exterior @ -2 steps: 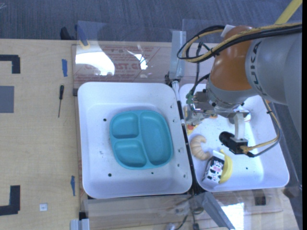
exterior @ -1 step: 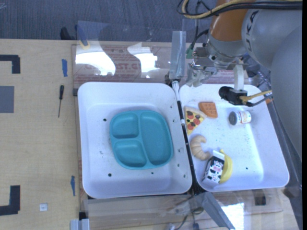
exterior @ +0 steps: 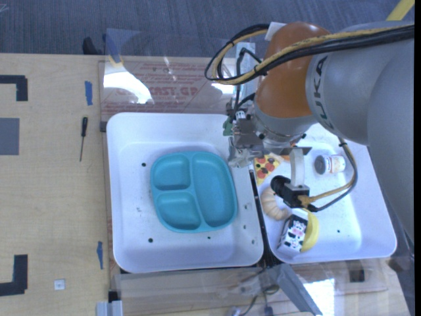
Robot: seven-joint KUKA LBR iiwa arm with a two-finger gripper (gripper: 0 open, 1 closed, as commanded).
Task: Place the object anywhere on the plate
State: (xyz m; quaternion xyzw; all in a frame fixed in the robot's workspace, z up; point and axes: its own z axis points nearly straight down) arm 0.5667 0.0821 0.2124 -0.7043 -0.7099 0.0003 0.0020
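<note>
Two shallow white bins point(exterior: 125, 242) are sitting side by side on a pale wooden bench point(exterior: 46, 209). Lying in the left bin is a teal three-compartment plastic plate point(exterior: 193, 191). Crowding the right bin are a pizza slice toy point(exterior: 266, 166), a tan ring-shaped pastry point(exterior: 272, 206), a yellow banana point(exterior: 310, 232), a black-and-white carton point(exterior: 294, 234) and a small jar point(exterior: 330, 164). Hanging over the bins' divide is the gripper point(exterior: 242, 147); its grasp cannot be told.
</note>
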